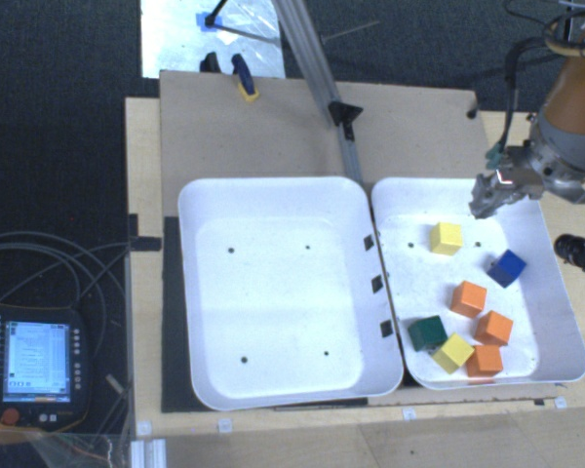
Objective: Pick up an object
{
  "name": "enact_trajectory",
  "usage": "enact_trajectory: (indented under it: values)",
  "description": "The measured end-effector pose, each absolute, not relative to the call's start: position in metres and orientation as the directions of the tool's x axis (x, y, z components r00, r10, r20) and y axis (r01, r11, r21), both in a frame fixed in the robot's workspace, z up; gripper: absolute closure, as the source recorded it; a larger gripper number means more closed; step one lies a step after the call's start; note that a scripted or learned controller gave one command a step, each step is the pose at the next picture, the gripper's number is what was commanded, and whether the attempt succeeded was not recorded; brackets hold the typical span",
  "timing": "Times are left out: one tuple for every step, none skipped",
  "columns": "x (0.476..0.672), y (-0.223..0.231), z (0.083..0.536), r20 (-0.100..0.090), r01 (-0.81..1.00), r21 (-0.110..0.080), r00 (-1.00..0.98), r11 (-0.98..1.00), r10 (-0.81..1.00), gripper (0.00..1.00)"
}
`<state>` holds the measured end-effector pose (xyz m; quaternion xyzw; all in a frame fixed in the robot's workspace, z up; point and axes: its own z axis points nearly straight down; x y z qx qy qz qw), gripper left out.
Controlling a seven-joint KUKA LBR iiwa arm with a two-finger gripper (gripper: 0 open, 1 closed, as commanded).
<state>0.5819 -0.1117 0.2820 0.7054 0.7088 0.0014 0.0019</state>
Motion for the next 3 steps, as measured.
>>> enact_trajectory:
  values:
    - [0.594,-0.063,0.268,0.001,1.000,0.002,-0.010,0.010,1.000,1.00]
    - [0.603,-0.017,0.256,0.001,1.000,0.001,-0.010,0.010,1.000,1.00]
    - [0.608,0.047,0.256,0.003,1.000,0.003,-0.012,0.012,1.000,1.00]
